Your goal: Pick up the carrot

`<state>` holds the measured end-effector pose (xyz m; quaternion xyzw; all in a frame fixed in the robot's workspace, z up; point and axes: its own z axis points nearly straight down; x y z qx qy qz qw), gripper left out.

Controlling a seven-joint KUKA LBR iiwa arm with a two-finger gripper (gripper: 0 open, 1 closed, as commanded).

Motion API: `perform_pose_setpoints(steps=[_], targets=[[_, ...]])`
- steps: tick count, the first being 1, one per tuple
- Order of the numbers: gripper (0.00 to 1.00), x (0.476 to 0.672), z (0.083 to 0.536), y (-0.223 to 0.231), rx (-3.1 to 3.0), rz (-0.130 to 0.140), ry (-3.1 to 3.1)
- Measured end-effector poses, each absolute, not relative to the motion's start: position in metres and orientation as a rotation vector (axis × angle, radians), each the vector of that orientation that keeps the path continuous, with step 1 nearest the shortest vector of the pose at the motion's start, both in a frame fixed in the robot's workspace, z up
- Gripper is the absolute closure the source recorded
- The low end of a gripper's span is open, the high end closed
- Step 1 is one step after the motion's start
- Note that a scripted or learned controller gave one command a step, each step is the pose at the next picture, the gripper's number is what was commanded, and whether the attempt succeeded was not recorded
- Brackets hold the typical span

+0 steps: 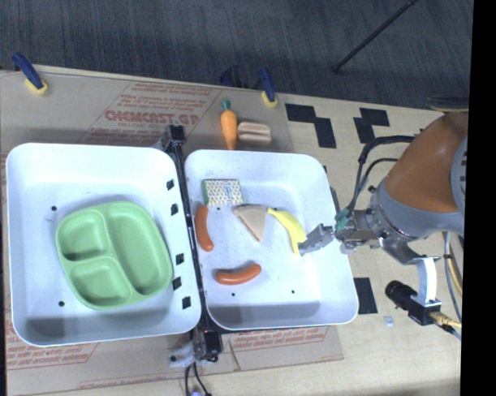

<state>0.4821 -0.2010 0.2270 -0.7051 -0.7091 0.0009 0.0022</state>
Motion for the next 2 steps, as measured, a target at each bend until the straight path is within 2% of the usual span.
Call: perform_pose_setpoints(steps=[1, 2], targets=[[0.0, 0.516, 0.277, -0.204, -2.587, 0.003, -1.778], [0.0, 0.497, 0.142, -0.188, -2.693, 0.006, -1.605]])
